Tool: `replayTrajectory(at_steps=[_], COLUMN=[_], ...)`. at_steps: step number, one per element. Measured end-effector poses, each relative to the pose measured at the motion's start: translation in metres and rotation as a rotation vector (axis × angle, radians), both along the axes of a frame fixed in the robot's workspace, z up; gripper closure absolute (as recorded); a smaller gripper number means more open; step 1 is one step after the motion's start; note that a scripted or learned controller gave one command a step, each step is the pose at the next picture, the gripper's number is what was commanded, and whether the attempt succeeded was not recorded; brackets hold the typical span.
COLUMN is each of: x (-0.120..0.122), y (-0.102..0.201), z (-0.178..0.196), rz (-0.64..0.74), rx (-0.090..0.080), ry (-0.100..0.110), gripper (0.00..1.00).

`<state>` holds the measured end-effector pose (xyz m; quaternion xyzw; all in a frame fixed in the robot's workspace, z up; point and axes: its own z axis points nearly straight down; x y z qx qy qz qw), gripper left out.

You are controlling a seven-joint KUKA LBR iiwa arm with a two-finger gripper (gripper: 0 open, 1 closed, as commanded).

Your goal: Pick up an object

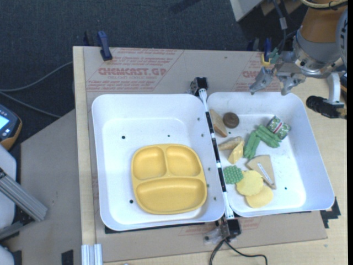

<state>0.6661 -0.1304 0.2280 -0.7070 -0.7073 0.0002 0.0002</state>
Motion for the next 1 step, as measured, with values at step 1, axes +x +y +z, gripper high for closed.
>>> replayTrajectory(at_steps=[1], x=[-0.0642], y=[-0.0101], z=[-0.1079], rz=[-0.003], rx=[0.003], ry=[0.015], gripper=[0.00])
